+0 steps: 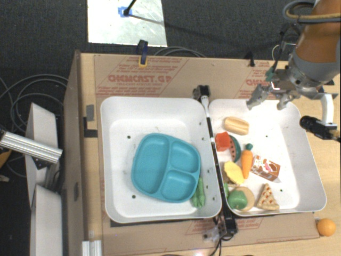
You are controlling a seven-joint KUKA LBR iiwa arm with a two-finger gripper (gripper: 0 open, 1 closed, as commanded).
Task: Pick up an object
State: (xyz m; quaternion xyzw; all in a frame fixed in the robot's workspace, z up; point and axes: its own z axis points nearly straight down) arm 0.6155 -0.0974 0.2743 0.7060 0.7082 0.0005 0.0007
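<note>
1. Spread fingers are seen on the gripper (270,97), which hangs over the far edge of the right bin (306,159); nothing is held between them.
2. Grey with an orange band, the arm (319,36) enters from the upper right corner of the view.
3. Toy food is gathered in the right bin, mostly toward its left wall and near corner.
4. A bread roll (236,125) lies farthest back, nearest the gripper but apart from it.
5. Just in front of the roll, a red piece (222,141) and a watermelon slice (236,150) are set side by side.
6. A carrot (246,161) lies between the watermelon slice and a small red-and-brown carton (266,168).
7. A yellow piece (233,172) is placed against the carrot's near end.
8. At the near edge, a green vegetable (238,198) and a pizza slice (267,198) are found.
9. A blue divided plate (166,167) fills the middle of the left bin (122,121), with a green pod (199,193) just beside its near right corner.
10. An orange ball (325,227) rests on the bench outside the bins, at the near right.
</note>
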